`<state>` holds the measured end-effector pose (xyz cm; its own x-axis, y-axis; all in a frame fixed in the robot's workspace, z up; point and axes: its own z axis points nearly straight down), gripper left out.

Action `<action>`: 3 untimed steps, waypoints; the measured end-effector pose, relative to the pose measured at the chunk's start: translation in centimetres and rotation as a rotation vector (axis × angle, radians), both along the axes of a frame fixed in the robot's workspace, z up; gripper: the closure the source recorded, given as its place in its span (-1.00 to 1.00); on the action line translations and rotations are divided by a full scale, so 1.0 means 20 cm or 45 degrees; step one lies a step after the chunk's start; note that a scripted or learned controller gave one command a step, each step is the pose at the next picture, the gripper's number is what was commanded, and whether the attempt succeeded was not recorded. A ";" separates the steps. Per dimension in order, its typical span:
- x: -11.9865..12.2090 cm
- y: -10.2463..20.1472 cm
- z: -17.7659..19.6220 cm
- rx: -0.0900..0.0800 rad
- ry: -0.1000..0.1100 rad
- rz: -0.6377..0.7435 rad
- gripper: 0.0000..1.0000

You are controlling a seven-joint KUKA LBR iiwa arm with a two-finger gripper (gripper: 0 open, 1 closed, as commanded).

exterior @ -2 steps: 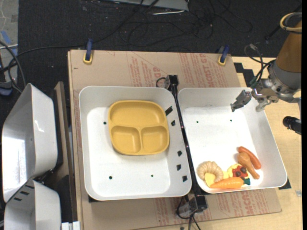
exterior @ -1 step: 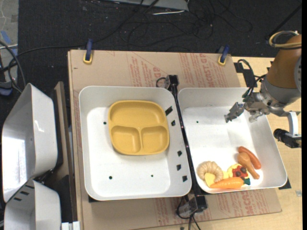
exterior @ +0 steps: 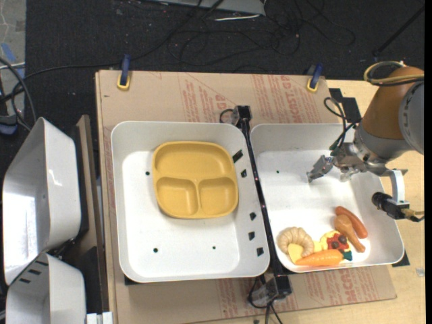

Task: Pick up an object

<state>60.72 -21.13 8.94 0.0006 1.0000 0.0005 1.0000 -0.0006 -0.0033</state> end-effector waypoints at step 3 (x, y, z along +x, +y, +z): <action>0.00 0.00 0.58 -0.003 -0.011 0.003 1.00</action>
